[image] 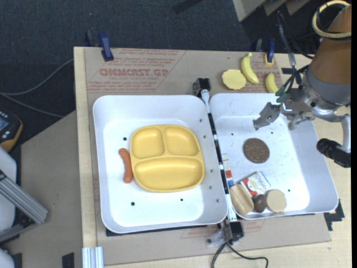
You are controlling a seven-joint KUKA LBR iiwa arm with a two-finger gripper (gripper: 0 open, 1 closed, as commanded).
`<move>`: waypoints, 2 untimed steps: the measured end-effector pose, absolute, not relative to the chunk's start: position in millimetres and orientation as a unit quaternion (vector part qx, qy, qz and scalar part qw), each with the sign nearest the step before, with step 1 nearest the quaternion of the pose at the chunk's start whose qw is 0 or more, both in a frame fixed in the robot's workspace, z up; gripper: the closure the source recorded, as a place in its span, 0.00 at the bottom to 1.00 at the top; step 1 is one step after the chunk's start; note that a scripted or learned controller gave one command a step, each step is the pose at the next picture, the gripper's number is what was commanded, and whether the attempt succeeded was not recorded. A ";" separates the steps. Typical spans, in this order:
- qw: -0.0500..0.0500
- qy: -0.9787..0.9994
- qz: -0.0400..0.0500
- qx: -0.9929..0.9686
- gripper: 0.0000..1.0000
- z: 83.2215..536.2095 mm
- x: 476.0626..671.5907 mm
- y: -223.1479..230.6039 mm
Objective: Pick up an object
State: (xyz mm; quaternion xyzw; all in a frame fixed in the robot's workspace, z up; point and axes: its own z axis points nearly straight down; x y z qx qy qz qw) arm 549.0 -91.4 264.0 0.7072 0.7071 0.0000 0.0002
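Tool above the right bin, nothing taken yet

The tool (277, 116) hangs with its fingers spread wide and nothing between them, over the back part of the right bin (318, 166). A brown disc (256, 150) lies just in front of it; this flat thing may slip from the fingers, I think. In the near corner a small packet (256, 182), a wooden piece (241, 199) and a round bun (275, 200) crowd together, so one could be pushed instead of picked. The left bin (111, 149) holds a yellow tray (166, 157) and a sausage (126, 165) beside it
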 end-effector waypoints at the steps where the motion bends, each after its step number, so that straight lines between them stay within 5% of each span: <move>1: -0.004 0.706 -0.003 0.708 0.00 177.5 555.7 -107.0; 2: 0.003 0.707 0.000 0.707 0.00 81.9 576.6 -120.9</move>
